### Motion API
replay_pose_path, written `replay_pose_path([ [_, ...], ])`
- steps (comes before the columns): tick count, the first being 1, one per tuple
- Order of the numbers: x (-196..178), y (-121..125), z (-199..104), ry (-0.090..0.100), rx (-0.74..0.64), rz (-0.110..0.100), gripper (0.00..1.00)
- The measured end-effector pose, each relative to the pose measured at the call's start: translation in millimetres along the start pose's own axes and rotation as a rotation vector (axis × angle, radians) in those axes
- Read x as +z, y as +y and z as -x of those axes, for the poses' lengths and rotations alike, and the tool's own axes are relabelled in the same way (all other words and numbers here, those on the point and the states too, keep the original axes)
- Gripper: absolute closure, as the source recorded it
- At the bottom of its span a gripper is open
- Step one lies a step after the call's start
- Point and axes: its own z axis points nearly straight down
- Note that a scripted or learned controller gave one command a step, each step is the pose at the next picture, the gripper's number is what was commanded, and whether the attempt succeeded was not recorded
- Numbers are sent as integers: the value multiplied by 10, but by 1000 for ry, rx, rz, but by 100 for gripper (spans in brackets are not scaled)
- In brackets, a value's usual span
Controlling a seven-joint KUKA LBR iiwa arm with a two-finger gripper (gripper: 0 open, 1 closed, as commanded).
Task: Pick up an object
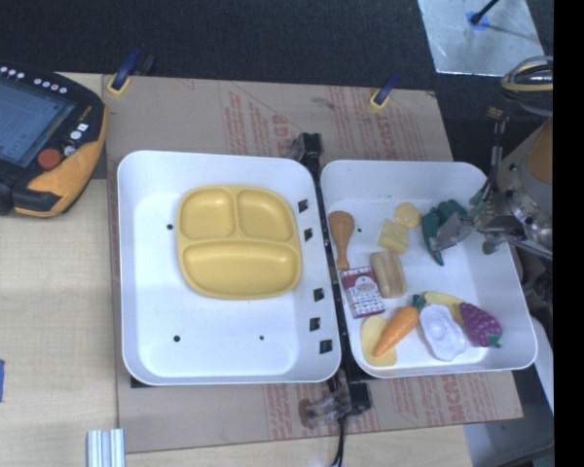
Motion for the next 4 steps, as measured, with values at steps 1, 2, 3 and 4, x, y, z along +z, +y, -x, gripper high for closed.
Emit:
replay_pose_path([
  [1, 1107, 459, -157, 1, -4, -5, 0],
  [2, 1034, 1107, -571, 0, -4, 6, 0],
  [3, 1036, 1150, 35, 11, -6, 1, 0],
  [4, 1051, 119, -529, 4, 1, -9, 0],
])
